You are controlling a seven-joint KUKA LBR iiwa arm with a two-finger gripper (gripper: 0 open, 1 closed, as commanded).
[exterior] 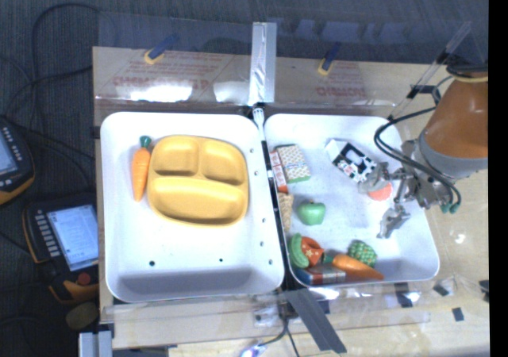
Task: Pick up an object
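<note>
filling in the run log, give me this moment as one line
arm: over right bin | gripper: near red object, nothing seen held | left bin: yellow tray, carrot | task: pick not yet done

Well apart from the jaws, at the view's left edge, I see a grey-screened handheld tablet and a black-and-orange control pendant, with a black cable looping above. Nearer the jaws, up-left, a silver metal strip stands.
</note>
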